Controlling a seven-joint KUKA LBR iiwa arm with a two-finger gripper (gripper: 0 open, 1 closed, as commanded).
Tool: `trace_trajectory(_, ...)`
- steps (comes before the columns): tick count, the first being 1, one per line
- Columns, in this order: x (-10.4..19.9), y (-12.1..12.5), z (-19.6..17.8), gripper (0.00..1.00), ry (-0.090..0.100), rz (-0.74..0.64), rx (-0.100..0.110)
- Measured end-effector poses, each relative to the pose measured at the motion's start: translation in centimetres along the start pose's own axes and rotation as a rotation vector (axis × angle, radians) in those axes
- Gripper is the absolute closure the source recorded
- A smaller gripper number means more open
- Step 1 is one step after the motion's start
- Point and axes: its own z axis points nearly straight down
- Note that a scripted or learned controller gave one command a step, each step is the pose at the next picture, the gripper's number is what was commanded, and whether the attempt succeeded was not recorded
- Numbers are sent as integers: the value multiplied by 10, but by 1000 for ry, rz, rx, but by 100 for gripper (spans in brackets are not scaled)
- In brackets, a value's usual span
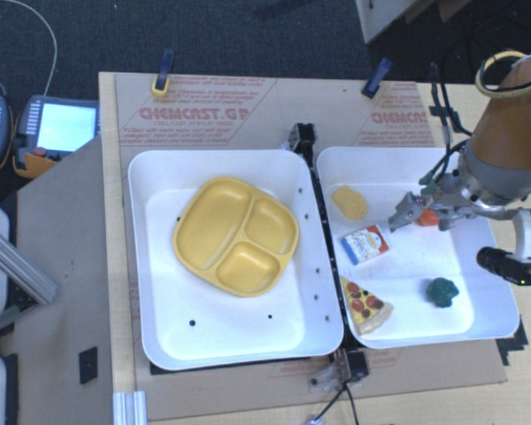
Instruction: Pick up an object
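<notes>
Objects for picking lie in the right bin [500,326], four in all: one yellow lumpy piece [350,203] at about ten o'clock in that bin, one small carton [365,243] with red and blue print toward nine o'clock, one pizza slice toy [367,305] at seven o'clock against the inner wall, and one dark green lump [441,291] near five o'clock. The print on the carton is too small to read. The hand [422,212] hangs over the bin's upper middle, at about two o'clock from the carton, with something orange just beside it; whether its fingers are apart or together I cannot tell, and nothing is plainly seen between them.

One yellow divided plate [236,235] with three compartments rests in the left bin [150,264], a little above its centre. Both bins sit on the counter [124,122], whose brown sheet bears red lettering reading "CHEMCAST GP" at eleven o'clock, with a second, partly hidden print of the same kind at one o'clock. Two clamps hold the sheet's far edge: a yellow and blue one [163,73] and a blue one [376,78].
</notes>
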Motion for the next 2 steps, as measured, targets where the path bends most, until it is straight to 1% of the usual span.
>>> trace_trajectory(1, 0, 3, -7, 0, -2, -3, -14)
trace_trajectory(2, 0, 7, 56, 0, 0, -3, -7)
